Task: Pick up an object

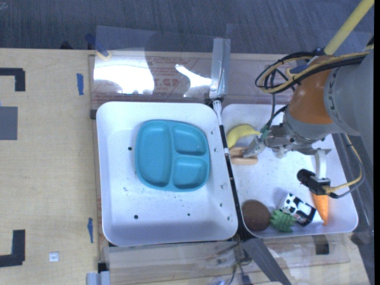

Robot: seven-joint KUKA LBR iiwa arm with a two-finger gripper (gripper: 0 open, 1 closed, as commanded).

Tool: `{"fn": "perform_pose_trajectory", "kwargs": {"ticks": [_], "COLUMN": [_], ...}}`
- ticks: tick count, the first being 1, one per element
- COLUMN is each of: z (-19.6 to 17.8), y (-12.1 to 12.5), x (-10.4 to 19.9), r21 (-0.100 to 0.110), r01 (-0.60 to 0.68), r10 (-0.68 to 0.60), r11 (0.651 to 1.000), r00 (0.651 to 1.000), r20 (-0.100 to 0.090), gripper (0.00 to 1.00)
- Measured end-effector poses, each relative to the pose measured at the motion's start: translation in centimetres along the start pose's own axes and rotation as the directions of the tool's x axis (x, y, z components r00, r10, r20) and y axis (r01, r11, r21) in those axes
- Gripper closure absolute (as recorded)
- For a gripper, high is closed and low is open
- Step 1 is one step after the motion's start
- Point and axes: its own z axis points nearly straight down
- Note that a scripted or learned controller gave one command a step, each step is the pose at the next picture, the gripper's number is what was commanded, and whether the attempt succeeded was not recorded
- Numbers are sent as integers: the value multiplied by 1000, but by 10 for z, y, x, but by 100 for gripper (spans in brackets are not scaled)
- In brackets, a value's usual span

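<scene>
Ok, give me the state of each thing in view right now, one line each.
gripper: low in the right bin, at the banana.
banana: lying against the divider.
blue tray: flat in the left bin, compartments up.
carrot: lying by the right wall.
brown ball: resting at the front edge.

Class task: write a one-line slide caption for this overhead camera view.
KUKA arm's gripper reaches beside a banana in the right bin; a blue divided tray sits in the left bin.
</scene>
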Motion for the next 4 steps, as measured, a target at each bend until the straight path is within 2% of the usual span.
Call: {"fn": "perform_pose_trajectory", "kwargs": {"ticks": [1, 2, 3, 4], "z": [1, 1, 0, 2], "y": [20, 49, 42, 70], "x": [0, -2, -28, -11], "r21": [1, 4, 1, 13], "r01": [89, 240, 286, 415], "r10": [-89, -240, -286, -415], "r11": [996, 971, 958, 910], "r00": [996, 971, 958, 910], "r20": [2, 2, -3, -3], "gripper": [0, 0, 0, 0]}}
